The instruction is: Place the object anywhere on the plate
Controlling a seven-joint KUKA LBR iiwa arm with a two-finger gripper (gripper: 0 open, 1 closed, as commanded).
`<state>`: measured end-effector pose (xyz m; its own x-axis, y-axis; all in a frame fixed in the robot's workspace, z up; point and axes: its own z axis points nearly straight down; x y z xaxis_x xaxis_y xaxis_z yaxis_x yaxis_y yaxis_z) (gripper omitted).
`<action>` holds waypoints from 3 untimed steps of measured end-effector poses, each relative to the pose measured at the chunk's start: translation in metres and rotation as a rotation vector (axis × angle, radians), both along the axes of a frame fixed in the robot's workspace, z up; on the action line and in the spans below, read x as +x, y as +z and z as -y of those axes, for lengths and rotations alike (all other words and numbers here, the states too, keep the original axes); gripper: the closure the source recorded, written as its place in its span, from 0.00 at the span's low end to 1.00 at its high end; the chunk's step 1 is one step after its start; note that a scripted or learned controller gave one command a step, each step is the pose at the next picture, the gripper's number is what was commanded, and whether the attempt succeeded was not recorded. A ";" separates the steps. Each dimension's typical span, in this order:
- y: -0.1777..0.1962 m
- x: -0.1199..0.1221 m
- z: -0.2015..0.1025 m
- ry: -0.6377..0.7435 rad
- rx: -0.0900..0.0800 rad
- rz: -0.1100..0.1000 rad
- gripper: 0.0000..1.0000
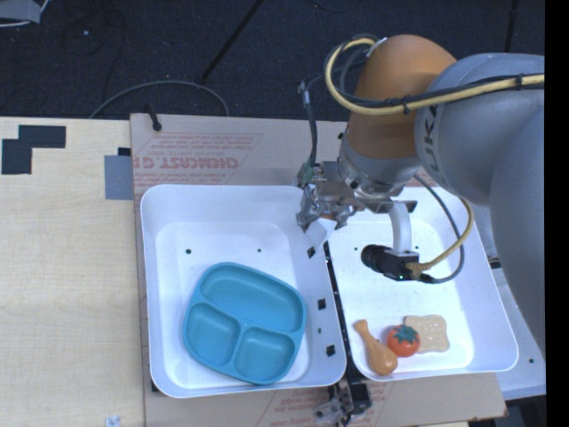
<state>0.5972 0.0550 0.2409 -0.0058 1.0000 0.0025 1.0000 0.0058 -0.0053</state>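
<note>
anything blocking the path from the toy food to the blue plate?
Only the bin walls: the drumstick, tomato and toast lie in the right bin, the plate in the left bin. Their adjoining rims run between them. Nothing lies on the plate.

Pale wooden bench (62, 283) — on it a cardboard sheet (204, 154) bearing two white bins (164, 205).
</note>
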 end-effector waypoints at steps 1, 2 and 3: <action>-0.005 -0.009 -0.058 0.000 0.000 -0.001 1.00; -0.006 -0.038 -0.111 0.000 -0.001 -0.002 1.00; -0.004 -0.057 -0.162 0.000 -0.002 -0.001 1.00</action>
<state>0.5399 0.2172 0.2370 -0.0063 1.0000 0.0008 1.0000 0.0063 -0.0062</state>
